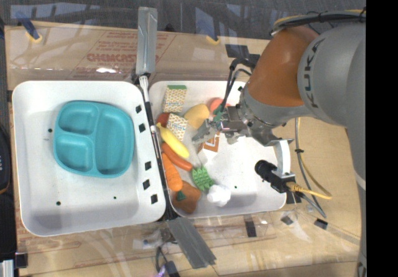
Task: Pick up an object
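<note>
My gripper [210,131] hangs over the middle of the right bin [249,192], at the end of the grey arm with its orange band [280,73]. Right under it lies a small orange and white carton [212,144]. Beside it to the left are a pale yellow potato-like piece [197,115], a banana [173,142] and a patterned box [177,124]. Along the bin's left wall lie a carrot [172,173], an orange sausage [178,159], a green piece [201,177], a brown piece [189,199] and a white lump [218,195]. Whether the gripper holds anything I cannot tell.
The left bin [37,207] holds a teal divided plate [94,137]. A second patterned box [175,96] and a reddish piece [215,104] lie at the right bin's far side. A black cylinder [268,173] on the arm hangs over the bin's right part.
</note>
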You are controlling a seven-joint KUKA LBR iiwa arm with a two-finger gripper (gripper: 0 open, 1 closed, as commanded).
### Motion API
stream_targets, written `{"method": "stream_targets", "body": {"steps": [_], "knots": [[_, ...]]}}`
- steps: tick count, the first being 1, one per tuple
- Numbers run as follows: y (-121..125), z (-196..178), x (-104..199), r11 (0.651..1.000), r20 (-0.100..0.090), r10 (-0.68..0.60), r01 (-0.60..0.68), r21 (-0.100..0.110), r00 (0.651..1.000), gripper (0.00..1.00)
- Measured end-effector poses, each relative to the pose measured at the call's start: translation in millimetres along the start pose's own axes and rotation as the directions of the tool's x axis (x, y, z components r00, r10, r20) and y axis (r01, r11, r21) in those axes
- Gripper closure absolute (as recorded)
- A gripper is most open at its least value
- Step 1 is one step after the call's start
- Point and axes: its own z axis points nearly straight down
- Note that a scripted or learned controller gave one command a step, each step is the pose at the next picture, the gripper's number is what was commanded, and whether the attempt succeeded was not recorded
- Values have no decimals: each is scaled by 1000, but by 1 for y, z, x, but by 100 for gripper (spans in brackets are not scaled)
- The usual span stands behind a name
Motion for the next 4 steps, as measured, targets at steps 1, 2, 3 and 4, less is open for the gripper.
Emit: {"method": "stream_targets", "body": {"steps": [1, 2, 3, 4], "knots": [[25, 77, -51, 995, 0, -101, 101, 1, 995, 0], [25, 76, -51, 995, 0, -101, 101, 0, 995, 0], [63, 127, -66, 998, 2, -64, 64, -3, 998, 0], [63, 127, -66, 998, 2, -64, 64, -3, 998, 0]]}}
